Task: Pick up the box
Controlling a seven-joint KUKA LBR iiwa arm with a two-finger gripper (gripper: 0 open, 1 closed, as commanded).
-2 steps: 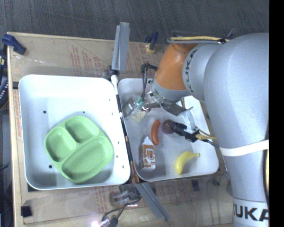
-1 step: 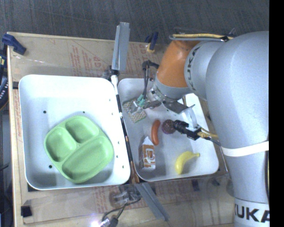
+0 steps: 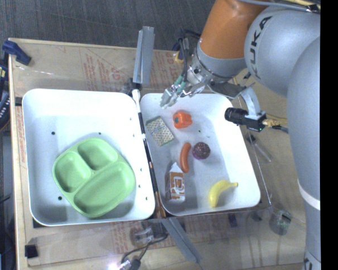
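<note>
The small brown-and-white carton box (image 3: 177, 185) lies near the front edge of the right white bin (image 3: 245, 167), beside a yellow banana (image 3: 221, 191). The gripper (image 3: 170, 97) hovers over the bin's far rim, well apart from it; whether its fingers are spread or pressed together I cannot tell. This looks like the approach step: next it must travel forward and descend onto the box.

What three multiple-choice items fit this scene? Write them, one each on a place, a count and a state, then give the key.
1. Where does the green divided plate lie?
A. left bin
B. right bin
C. on the bench outside the bins

2. How many things lie in the right bin?
A. three
B. six
C. nine

3. How is the box?
A. lifted clear of the bin
B. lying on the bin floor, apart from the gripper
C. resting on the plate

Key: 1 A, the plate sits in the left bin. 2 B, six things can be counted there. 3 B, the gripper is at the bin's far edge.
</note>
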